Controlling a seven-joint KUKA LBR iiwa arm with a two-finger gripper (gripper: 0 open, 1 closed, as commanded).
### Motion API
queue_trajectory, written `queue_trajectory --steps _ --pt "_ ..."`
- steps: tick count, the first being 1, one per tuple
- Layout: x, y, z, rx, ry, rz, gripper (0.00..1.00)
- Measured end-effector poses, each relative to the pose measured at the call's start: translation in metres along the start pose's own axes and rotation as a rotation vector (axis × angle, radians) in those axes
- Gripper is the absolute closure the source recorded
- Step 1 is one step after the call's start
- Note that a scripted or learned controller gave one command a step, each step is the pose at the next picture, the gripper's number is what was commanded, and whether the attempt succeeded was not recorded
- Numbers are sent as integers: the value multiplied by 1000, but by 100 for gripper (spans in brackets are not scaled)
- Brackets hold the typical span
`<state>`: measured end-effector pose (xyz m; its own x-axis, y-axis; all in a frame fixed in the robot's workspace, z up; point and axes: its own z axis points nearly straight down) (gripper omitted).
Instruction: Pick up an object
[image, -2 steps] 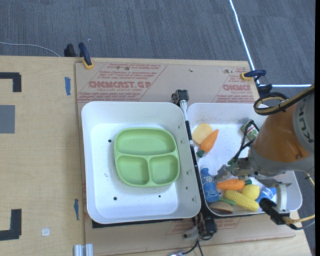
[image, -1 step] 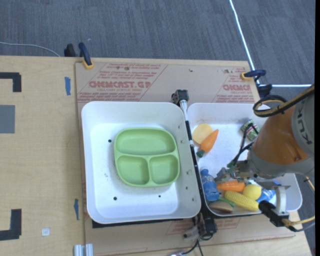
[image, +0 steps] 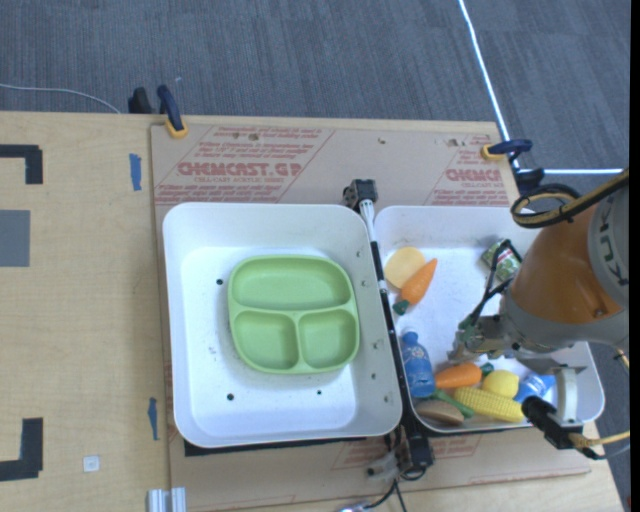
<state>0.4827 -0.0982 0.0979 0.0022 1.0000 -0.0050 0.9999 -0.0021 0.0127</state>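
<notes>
- Reaching into the right bin (image: 590, 395), we cannot tell the gripper's (image: 478, 338) state.
- Toys crowd at 6 o'clock — carrot (image: 459, 376) touching corn (image: 488, 403) — so we risk a glancing grab.

The arm (image: 570, 270) reaches in from the right, its gripper (image: 478, 338) lowered, wrist pointing down

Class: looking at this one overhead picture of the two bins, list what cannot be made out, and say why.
- Gripper, camera view: the arm's wrist covers it, so any grasp is unreadable.
- Small packet by the right bin's far wall: too small and partly behind the arm.
- Brown item under the corn cob: mostly covered.
</notes>
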Motion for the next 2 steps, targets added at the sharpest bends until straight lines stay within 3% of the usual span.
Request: queue_trajectory --steps 1,2 --pt "0 0 0 1 0 0 0" --pt "2 -2 11 7 2 1 0"
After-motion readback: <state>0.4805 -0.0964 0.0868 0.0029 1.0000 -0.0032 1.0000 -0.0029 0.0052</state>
